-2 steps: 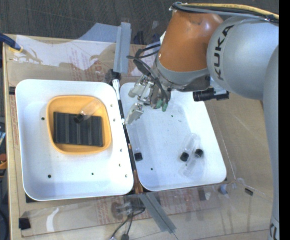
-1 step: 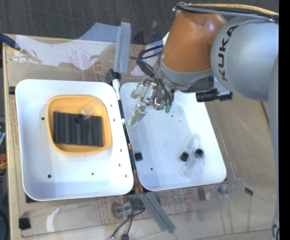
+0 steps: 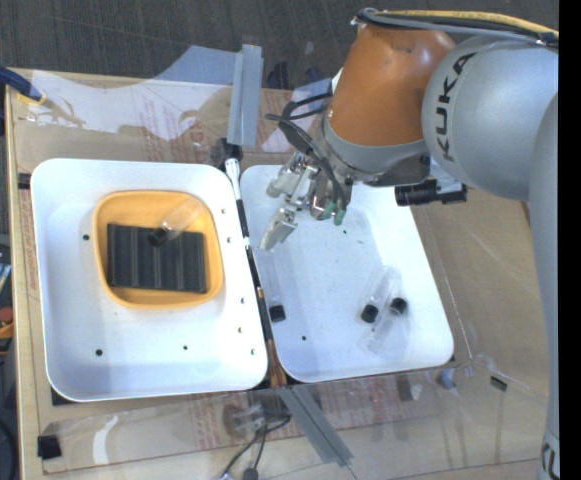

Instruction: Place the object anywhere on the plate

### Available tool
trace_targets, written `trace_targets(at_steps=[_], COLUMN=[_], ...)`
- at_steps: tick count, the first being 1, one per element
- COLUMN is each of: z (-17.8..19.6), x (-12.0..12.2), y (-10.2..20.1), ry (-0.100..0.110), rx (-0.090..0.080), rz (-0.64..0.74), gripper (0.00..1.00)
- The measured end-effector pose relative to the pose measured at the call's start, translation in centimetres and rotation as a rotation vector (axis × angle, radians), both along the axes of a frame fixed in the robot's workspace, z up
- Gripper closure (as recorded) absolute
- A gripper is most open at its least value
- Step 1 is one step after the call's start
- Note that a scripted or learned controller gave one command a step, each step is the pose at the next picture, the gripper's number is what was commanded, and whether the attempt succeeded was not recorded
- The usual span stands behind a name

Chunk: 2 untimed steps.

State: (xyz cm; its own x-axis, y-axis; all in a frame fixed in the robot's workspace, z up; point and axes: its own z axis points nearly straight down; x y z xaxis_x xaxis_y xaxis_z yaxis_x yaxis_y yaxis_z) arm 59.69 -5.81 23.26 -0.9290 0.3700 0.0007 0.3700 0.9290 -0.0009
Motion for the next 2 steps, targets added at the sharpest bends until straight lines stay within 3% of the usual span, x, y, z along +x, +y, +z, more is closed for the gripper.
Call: trace_targets(at_steps=[1, 2], z=[-0.23, -0.23], x=[0.23, 0.23], y=[1.87, 1.83], ry=[0.000, 0.000], rx=[0.001, 0.001], rz=[0.226, 0.226], gripper=[0.00, 0.00])
